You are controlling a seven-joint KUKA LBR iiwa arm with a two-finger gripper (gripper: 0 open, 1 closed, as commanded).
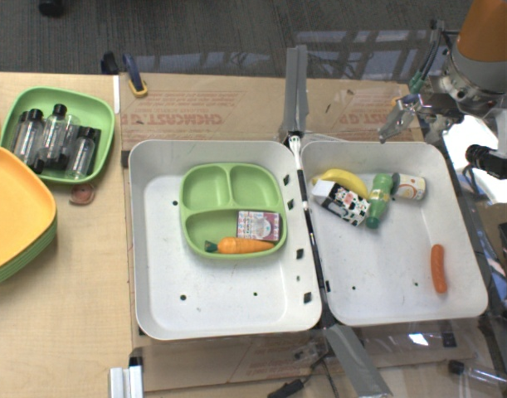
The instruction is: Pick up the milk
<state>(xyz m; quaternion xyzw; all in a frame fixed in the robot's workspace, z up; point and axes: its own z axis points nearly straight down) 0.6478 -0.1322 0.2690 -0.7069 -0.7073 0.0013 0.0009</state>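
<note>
The milk (pixel 343 203), a cow-patterned carton, lies in the right bin (pixel 386 297) touching a banana (pixel 340 178) and green bottle (pixel 379 199), while the left bin (pixel 220 305) holds a green divided plate (pixel 202 191) with a carrot (pixel 243 245); the gripper (pixel 409 110) hovers beyond the right bin's far rim with nothing between its parted fingers.

Arm (pixel 485 31) cropped at top-right corner.

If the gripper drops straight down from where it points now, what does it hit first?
Probably the back rim of the right bin or the cardboard behind it, not the milk. The gripper hangs above that edge; depth is unclear.
</note>
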